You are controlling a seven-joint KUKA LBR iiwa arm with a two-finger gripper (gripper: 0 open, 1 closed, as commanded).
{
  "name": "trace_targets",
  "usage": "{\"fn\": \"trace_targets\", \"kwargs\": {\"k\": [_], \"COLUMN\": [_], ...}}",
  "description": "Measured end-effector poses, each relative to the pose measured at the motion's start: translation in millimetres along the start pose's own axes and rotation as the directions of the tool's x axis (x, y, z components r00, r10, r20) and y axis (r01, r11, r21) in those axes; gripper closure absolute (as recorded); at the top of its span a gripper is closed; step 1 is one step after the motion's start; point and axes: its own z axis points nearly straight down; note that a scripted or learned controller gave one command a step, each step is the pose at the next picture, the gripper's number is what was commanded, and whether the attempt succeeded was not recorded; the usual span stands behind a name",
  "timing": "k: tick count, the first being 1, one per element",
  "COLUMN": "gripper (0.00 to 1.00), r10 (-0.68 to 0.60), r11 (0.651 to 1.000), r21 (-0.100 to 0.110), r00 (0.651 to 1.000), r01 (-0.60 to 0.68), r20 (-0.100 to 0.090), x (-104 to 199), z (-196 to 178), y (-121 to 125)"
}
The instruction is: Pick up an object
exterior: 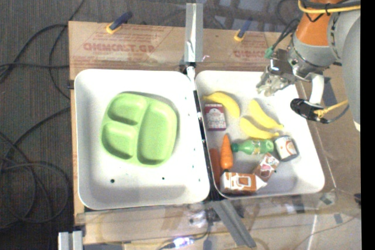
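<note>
Our tool (270, 84), finger state unclear, hovers at one o'clock of the right bin (304, 181); descending there, we risk missing the bananas (259, 123).

Faded red print on cardboard (117, 47) is illegible.
</note>
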Motion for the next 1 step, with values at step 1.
{"fn": "trace_targets", "kwargs": {"k": [1], "gripper": [1.00], "r10": [0.235], "r11": [0.972], "r21": [0.002], "r00": [0.972], "r01": [-0.235], "r20": [0.000], "x": [-30.1], "z": [-8.5], "y": [-11.5]}}
